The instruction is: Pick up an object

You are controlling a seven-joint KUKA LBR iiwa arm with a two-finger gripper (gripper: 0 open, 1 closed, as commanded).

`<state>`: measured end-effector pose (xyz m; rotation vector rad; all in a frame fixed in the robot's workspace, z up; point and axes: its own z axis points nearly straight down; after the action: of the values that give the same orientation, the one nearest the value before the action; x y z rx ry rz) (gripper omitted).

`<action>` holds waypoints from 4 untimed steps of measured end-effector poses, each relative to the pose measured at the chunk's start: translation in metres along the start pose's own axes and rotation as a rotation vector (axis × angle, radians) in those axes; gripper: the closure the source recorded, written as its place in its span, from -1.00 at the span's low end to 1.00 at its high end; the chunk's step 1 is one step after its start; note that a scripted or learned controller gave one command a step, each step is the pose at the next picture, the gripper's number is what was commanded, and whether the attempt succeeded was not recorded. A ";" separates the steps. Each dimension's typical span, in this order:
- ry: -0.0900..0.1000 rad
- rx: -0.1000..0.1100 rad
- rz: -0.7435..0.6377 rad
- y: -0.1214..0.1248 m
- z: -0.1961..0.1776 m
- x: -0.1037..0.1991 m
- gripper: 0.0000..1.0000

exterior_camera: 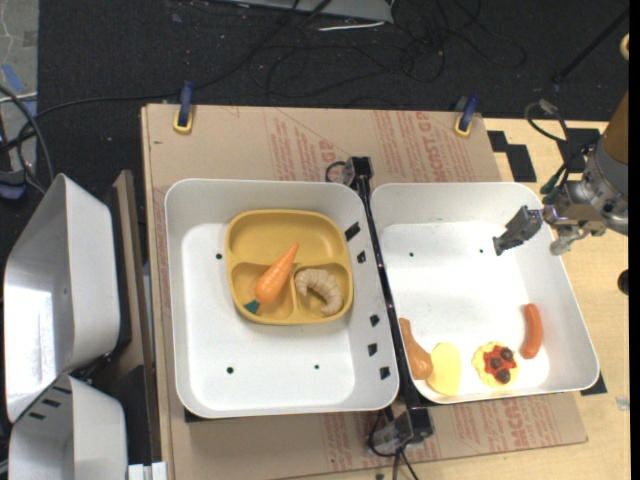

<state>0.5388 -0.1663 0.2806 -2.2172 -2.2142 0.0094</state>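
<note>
Nothing is held yet: the gripper [527, 230] is poised above the right bin's [450, 258] far right corner, whether spread or pressed together cannot be told. Candidate objects, a sausage [531, 330] and small pizza [497, 362], are left along the near edge, well apart from it.

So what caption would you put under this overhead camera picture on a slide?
Robot arm reaching over the right bin of toy food; carrot and shrimp sit in a yellow plate in the left bin.

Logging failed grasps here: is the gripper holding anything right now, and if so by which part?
Nothing is held. The gripper hangs over a bare part of the right bin, with no object between its fingers; the sausage lies apart, nearer the front.
</note>
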 end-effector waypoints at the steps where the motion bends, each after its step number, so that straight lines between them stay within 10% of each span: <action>1: -0.002 -0.010 -0.002 0.002 -0.005 0.000 -1.00; 4: 0.000 -0.004 0.000 0.004 0.181 -0.002 -1.00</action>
<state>0.5405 -0.1684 0.0994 -2.2191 -2.2158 0.0051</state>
